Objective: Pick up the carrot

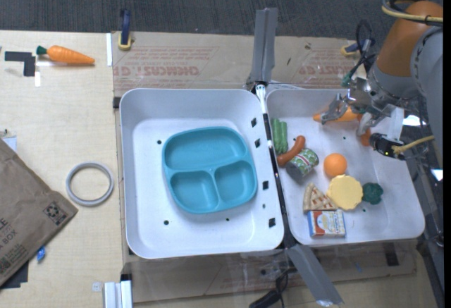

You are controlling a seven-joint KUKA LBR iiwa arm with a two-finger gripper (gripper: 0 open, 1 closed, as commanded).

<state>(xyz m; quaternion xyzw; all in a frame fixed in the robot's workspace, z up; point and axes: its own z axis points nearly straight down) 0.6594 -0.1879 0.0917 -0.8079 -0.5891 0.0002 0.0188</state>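
Note:
An orange carrot (334, 115) lies at the back of the right bin (412, 218), its tip pointing left. My gripper (354, 106) is down over the carrot's right end, and the wrist hides that end. Whether the carrot is held cannot be made out. A second carrot (66, 55) with a green top lies on the bench at the far left, outside both bins.
The right bin also holds a green vegetable (280, 136), a red sausage (291, 149), a small can (303, 164), an orange (335, 164), a yellow disc (345, 192), a dark green piece (372, 192), a wedge (317, 197) and a small box (326, 223). A teal divided plate (209, 176) sits in the left bin (141, 229). A tape ring (89, 182) lies on the bench.

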